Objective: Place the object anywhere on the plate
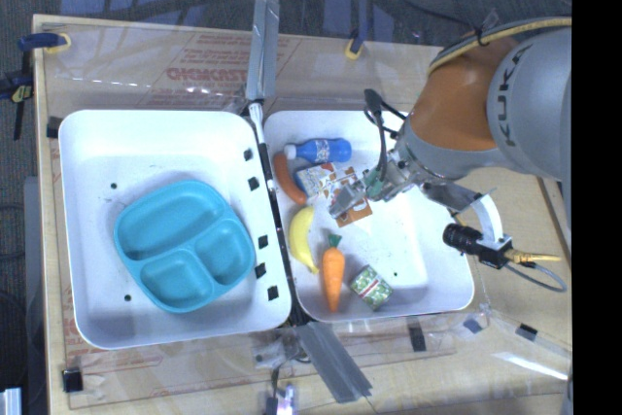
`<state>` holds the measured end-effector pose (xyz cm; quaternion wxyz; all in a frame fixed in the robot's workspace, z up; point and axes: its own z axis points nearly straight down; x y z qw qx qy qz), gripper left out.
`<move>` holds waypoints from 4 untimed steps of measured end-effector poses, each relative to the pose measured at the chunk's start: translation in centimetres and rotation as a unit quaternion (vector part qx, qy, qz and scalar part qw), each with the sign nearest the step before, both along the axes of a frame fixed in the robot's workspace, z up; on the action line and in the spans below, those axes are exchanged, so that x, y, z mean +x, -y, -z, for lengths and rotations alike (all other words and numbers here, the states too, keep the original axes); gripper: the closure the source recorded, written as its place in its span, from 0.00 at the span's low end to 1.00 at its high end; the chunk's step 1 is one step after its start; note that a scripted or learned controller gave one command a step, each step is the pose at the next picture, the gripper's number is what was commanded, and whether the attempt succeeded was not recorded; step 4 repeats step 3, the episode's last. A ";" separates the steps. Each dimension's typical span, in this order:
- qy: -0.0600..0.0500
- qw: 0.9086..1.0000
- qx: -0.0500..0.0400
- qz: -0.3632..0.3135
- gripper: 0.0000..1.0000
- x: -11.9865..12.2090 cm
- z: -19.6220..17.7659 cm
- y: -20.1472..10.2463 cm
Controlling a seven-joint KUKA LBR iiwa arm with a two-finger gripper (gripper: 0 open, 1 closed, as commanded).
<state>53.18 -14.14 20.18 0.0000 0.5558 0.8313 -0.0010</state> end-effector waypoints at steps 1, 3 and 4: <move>-0.001 0.998 0.000 -0.067 1.00 2.8 1.3 -9.3; -0.002 0.998 0.000 -0.061 0.00 1.9 1.3 -15.6; -0.002 0.998 0.000 -0.061 0.00 1.9 1.3 -15.6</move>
